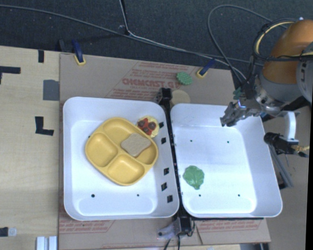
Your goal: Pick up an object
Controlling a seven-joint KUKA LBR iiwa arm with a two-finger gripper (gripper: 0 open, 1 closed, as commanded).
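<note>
Two white bins side by side on the bench: left bin (pixel 74 196) carries a yellow divided tray (pixel 105 150) with a tan bread-like slice (pixel 135 144) on it and a small heap of dark red fruit pieces (pixel 147 125) at the tray's far corner; right bin (pixel 246 205) holds one green leafy piece (pixel 193 176) lying flat near its front left, close to the divider between the bins. Arm comes in from the right, gripper (pixel 231 118) hanging over the right bin's far edge, well apart from the green piece. Whether the gripper is parted or closed: cannot tell at this angle; nothing seen in it. Task judged not begun in effect, nothing lifted; approach, descent, grasp and lift all remain. Open white floor lies between gripper and green piece, no obstacles; the piece sits near the left wall, which may crowd a finger on that side
</note>
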